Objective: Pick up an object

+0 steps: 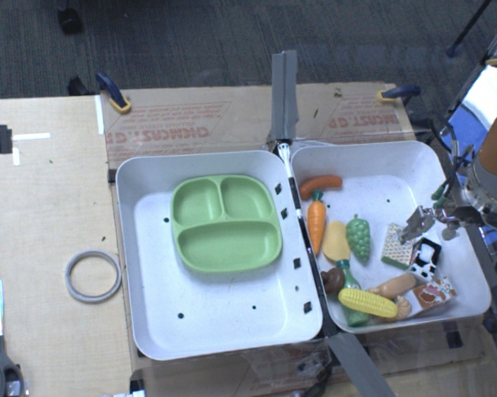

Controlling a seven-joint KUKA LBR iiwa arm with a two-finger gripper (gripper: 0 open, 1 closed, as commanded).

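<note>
Two white bins sit side by side on the tabletop (38, 217). The left bin (143, 269) holds a green divided plate (226, 223) in its upper middle.

The right bin (382, 163) holds a cluster of toy foods. A sausage (320, 183) lies near its upper left corner, with a carrot (316, 222) just below it, along the divider between the bins. To the right of the carrot are a yellow piece (336, 241) and a bunch of green grapes (358, 237), side by side. Lower in the bin lies a corn cob (368, 302), with a bread roll (394, 286) just above its right end and a printed packet (433, 292) at the lower right. A wafer-like square (396, 246) and a black-and-white block (424, 259) sit right of centre.

The end effector (422, 222) reaches in from the right edge of the frame, above the right part of the right bin. Its metal tip is just above the wafer and the black-and-white block, close to both. Whether it is open or closed cannot be told, and nothing is visibly held in it. The corn, grapes and carrot lie to its left and lower left, apart from it.

On the tabletop at the left of the frame lie a grey ring (93, 275) and, at the lower left edge, scissors (4, 372).
</note>
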